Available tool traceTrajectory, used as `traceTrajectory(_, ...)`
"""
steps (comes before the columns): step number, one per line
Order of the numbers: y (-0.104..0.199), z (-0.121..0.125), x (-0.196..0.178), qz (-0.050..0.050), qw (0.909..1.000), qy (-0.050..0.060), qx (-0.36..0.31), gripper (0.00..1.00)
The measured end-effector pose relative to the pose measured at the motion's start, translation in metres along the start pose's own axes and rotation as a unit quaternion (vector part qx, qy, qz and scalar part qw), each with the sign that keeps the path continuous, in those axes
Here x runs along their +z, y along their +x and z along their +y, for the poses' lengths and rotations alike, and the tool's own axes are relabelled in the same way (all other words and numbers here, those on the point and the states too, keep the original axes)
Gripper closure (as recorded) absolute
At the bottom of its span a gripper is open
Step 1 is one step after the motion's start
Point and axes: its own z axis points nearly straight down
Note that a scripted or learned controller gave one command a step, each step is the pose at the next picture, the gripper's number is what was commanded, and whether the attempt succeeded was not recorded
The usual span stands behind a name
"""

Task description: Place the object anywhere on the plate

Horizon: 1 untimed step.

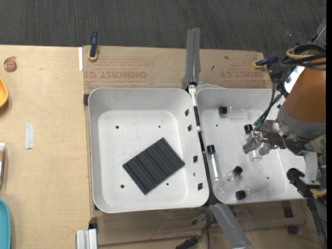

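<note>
several clear tubes (211, 162) blur beside the hand (252, 144).

A pale wooden worktop (46, 180) carries two shallow white bins side by side on brown cardboard (135, 69) printed with red lettering. The left bin (96, 139) and the right bin (207, 100) touch along a grey divider bar (193, 61). A blue-handled clamp (93, 44) grips the cardboard's far left corner, another clamp (264, 62) its far right. An orange dish (2, 92) and a teal item (4, 224) sit at the left edge. Dark carpet (155, 9) lies beyond.
</note>
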Motion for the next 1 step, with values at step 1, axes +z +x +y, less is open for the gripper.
traceTrajectory(1,0.0631,-0.009,0.0145,0.0,0.9988,0.001,-0.05,1.0)
